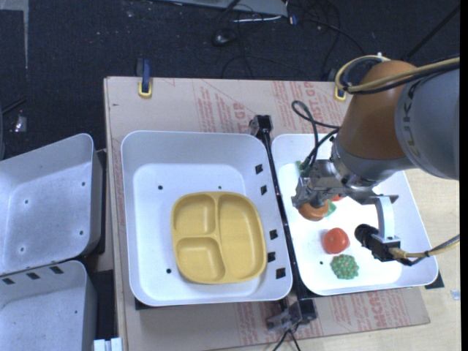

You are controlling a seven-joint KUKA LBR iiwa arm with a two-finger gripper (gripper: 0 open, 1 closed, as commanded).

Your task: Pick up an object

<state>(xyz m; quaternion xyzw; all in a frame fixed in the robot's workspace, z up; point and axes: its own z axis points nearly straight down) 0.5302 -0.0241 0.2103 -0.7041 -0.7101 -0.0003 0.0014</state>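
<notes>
In the right bin lie a red tomato-like ball, a green bumpy broccoli-like piece and an orange object with a green edge. My gripper hangs low over the left part of that bin, directly above the orange object and touching or nearly touching it. The arm's body hides the fingertips and most of the orange object. The red ball sits just below and right of the gripper, apart from it. The green piece lies nearer the bin's front wall.
The left bin holds a yellow three-compartment plate. A black divider strip runs between the two bins. Grey lids lie to the left of the bench.
</notes>
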